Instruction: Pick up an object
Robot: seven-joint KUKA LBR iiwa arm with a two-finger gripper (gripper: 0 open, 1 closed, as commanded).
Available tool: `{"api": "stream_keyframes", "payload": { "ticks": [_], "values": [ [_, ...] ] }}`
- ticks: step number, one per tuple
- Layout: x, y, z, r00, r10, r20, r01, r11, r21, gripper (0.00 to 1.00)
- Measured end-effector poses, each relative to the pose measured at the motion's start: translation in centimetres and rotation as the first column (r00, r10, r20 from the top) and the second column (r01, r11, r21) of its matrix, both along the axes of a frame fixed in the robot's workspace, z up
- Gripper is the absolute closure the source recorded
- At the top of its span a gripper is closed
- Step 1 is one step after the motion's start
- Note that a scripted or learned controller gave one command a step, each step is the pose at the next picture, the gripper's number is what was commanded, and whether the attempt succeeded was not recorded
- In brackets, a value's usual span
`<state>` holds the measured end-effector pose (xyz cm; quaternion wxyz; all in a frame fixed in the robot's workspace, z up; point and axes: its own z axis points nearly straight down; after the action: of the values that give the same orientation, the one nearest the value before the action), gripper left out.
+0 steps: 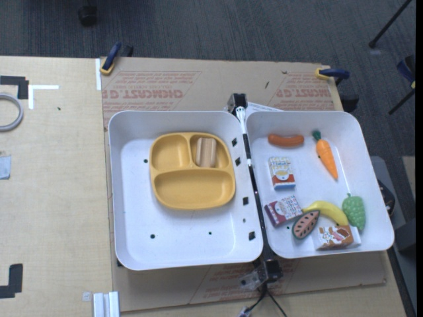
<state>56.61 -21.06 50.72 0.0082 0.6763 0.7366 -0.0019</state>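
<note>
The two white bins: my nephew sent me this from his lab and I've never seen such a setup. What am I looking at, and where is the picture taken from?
One camera fixed above a bench looks down at a slant. Two shallow white bins sit side by side on cardboard. The left bin holds a yellow divided plate with a small tan block in one section. The right bin holds toy food: a sausage, a carrot, a banana, a green fruit, a melon slice and three small cartons. A robot arm is meant to pick one up.
</note>
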Motion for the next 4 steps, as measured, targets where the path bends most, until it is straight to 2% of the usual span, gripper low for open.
{"api": "stream_keyframes", "payload": {
  "ticks": [4],
  "values": [
    [0.5, 0.0, 3.6, 1.000, 0.009, 0.006, -0.009, 1.000, -0.009, 1.00]
  ]
}}
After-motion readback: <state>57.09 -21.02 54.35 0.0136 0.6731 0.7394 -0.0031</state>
